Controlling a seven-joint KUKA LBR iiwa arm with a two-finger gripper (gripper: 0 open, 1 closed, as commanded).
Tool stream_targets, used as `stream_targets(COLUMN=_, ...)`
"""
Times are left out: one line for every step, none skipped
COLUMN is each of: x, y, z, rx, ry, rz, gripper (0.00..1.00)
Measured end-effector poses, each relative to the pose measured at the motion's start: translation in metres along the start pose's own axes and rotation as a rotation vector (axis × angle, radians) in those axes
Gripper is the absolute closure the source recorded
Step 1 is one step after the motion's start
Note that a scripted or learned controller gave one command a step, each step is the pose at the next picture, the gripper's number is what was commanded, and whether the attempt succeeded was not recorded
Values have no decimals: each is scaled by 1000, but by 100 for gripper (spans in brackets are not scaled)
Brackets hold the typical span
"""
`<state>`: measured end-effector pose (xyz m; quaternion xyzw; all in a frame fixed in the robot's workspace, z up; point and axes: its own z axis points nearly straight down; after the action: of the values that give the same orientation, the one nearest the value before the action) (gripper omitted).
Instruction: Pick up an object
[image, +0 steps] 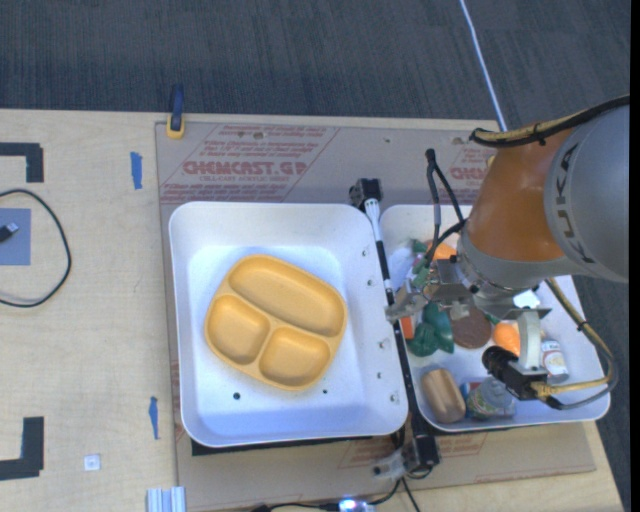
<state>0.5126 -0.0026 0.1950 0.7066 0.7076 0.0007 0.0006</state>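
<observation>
My gripper (413, 299) hangs low over the left part of the right bin (588, 405), close to the wall between the two bins. Just below it lies a green toy (432, 336), with a brown round piece (470, 331) beside it. An orange ball (507, 335) and a small white bottle (546, 353) lie further right. A tan bread-shaped item (443, 393) and a crumpled greyish item (490, 401) rest near the front wall. The arm hides much of this bin, and I see nothing held in the gripper.
The left bin (200, 240) holds a yellow three-compartment plate (276, 319). An orange piece (441, 249) and a pale item (404, 264) lie at the back of the right bin. Clamps sit on the divider between the bins.
</observation>
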Motion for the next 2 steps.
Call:
stream_targets(x=0, y=2, z=-10, rx=-4, ry=-1, rz=-1, gripper=100)
stream_targets(x=0, y=2, z=-10, rx=-4, ry=-1, rz=-1, gripper=0)
